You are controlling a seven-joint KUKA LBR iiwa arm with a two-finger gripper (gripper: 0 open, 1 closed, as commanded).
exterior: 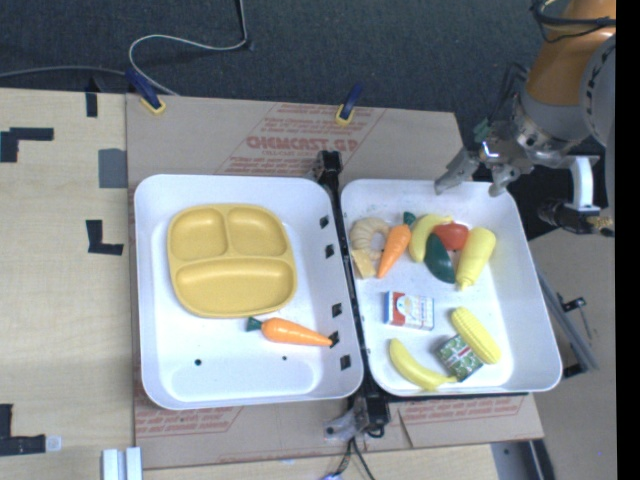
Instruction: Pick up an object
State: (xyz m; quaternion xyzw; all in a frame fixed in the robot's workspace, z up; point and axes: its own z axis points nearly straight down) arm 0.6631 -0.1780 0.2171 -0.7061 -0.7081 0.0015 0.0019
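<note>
My gripper hangs open above the far right corner of the right bin, with nothing between its two spread fingers. Below it in that bin lie a carrot, a pale pastry, a red and green pepper, a yellow corn cob, a small white and red carton, a banana, a second yellow piece and a green packet. The left bin holds a yellow divided plate and another carrot.
Both bins rest on a cardboard sheet held by blue and yellow clamps. Black clips join the bins along their shared edge. A cable loops over the dark floor at the back.
</note>
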